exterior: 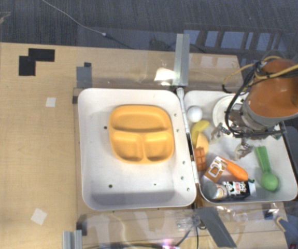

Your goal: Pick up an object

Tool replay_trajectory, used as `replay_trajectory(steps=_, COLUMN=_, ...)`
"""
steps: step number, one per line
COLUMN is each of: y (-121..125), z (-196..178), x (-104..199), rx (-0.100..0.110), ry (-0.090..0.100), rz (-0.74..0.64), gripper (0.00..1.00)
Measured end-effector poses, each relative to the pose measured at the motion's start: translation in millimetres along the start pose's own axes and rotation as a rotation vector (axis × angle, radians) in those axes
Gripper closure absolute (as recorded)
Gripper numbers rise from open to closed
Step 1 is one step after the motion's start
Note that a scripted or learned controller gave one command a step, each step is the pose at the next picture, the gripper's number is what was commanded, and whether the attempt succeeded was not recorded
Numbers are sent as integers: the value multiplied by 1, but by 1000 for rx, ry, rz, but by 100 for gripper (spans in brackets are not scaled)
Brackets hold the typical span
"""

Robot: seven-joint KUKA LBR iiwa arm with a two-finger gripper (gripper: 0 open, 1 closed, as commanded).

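Note:
My gripper (241, 141) hangs over the middle of the right bin (292, 187), below the arm's orange band (273, 95). Under and around it lie a white ball (194, 113), a yellow banana (199, 131), a brown waffle piece (200, 158), an orange carrot (237, 170), a small carton (217, 168), a black-and-white bottle (234, 189) and a green spoon (266, 167). The gripper stands just above the carrot and left of the spoon handle. Nothing shows held in it.
An orange divided tray (141, 133) lies in the left bin (94, 191). A white plate (222, 110) sits at the back of the right bin, partly under the arm. A metal post (182, 61) rises behind the bins' shared wall.

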State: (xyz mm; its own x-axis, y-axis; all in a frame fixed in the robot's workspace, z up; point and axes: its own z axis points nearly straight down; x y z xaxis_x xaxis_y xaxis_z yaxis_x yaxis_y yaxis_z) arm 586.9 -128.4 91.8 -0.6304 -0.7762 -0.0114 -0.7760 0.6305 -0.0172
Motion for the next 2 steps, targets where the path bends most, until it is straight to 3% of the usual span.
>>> replay_trajectory(steps=1, y=-21, z=2, x=-58, rx=-4, ry=2, rz=-46, gripper=0)
replay_trajectory(steps=2, y=30, z=-1, x=-26, rx=1, ry=0, rz=115, gripper=0)
